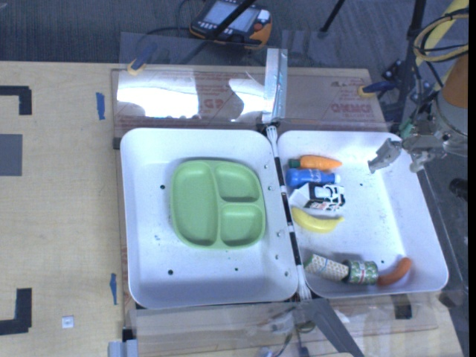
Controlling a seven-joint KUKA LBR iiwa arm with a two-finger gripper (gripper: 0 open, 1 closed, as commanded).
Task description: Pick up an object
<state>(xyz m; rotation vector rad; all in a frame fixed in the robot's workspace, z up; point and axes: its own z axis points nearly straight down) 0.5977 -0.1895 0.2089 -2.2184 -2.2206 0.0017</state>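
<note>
The right bin (387, 222) holds several objects. An orange carrot (320, 162) lies at the back, with a blue bottle (311, 177) just in front of it. A black-and-white toy (327, 196) rests above a yellow banana (316, 220). Near the front lie a patterned can (342, 268) on its side and a red-brown sausage (395, 271). My gripper (400, 157) hangs over the bin's back right corner, open, with nothing between its fingers. It is well apart from every object.
A green divided plate (219, 203) sits in the left bin (141, 222). A raised ridge (282, 214) separates the two bins. Bare bin floor lies between the gripper and the objects. A handheld device (229, 17) and cables lie behind the bench.
</note>
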